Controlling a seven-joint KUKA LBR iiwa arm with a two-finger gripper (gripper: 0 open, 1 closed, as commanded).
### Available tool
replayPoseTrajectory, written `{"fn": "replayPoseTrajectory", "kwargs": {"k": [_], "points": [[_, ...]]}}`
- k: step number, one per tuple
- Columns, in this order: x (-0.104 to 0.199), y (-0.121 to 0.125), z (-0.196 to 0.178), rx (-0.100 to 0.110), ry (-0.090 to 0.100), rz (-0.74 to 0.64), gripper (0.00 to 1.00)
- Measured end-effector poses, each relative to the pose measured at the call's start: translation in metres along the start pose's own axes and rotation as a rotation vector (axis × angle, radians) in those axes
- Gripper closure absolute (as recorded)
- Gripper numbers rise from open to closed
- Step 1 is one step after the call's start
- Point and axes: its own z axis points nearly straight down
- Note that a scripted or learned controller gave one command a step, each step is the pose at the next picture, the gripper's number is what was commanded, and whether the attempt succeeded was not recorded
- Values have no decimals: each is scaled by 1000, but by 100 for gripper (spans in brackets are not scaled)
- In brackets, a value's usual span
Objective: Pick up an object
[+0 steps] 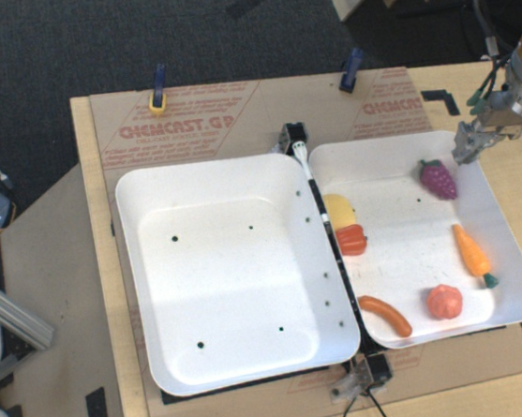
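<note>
The grey robot arm (521, 76) is being cut off by the right edge, so most of it is lying out of frame. Its metal two-finger gripper (468, 144) is showing too small and blurred to judge. The yellow toy block (338, 208) is sitting partly hidden behind the right white plastic bin's (519, 308) rim.

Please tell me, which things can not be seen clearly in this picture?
- Gripper, camera view: small and blurred at the right bin's far edge; open or shut is unreadable.
- Arm: cut off by the picture's right edge.
- Yellow item and red item: against the bin wall, too small to identify.
</note>
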Motion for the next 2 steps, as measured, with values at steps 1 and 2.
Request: {"fn": "replayPoseTrajectory", "kwargs": {"k": [1,2], "points": [[18,53,-156,-19,-5,-4,100],[99,51,-204,-8,2,-8,100]]}}
